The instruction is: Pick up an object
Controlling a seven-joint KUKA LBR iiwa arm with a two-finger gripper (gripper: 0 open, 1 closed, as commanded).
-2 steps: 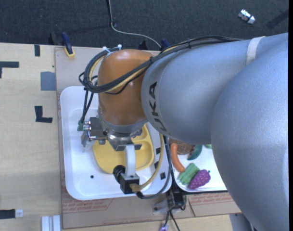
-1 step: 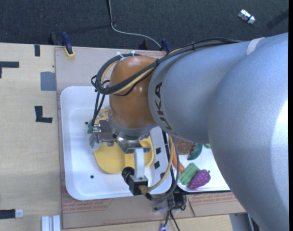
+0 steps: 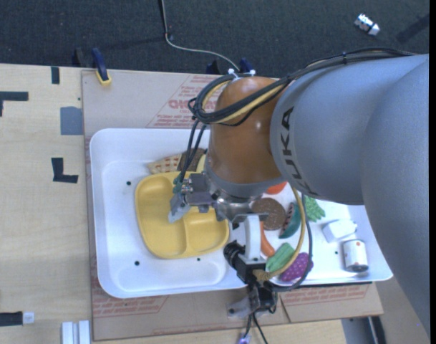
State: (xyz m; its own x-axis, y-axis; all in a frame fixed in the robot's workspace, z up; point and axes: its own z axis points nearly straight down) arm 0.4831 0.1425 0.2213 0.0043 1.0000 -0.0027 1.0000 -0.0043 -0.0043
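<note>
Yellow divided plate point(image 3: 162, 221) flat in left bin point(image 3: 110, 192), long axis near-far.

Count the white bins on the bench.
2. One white bin lies at left, holding a yellow divided plate. The other white bin lies at right, largely covered by the arm; things there may be hidden.

End effector point(image 3: 180, 208) over yellow divided plate point(image 3: 160, 221) (left white bin point(image 3: 107, 192)).
</note>
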